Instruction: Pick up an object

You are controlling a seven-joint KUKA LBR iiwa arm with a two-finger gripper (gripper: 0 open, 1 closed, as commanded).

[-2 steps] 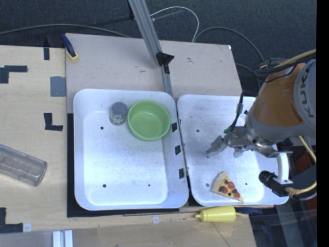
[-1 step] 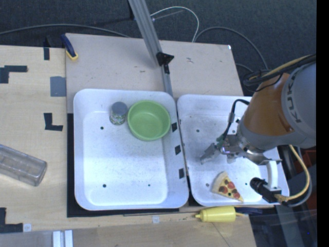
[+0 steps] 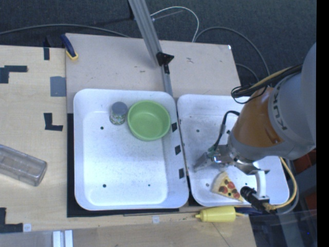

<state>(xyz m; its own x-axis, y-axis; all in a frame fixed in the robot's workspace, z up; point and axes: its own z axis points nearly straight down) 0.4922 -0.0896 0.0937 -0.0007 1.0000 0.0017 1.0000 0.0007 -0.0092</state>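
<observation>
Camera view: we find the arm [image 3: 267, 122] reaching down into the right bin [image 3: 205, 107], its gripper [image 3: 213, 157] low over the floor — whether anything is grasped, we cannot tell. A pizza-slice toy [image 3: 226, 186] lies just beside it, nearer the front rim. The left bin [image 3: 92, 189] holds a green bowl [image 3: 149, 120] and a small can [image 3: 118, 112] (touching or just apart — unclear).

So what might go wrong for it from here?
The tool sits low in the right bin, beside the pizza slice toy rather than over it, so closing here would likely catch nothing. The slice lies flat near the bin's front wall, which could make it hard to grip. The arm's bulk also hides much of that bin.
</observation>
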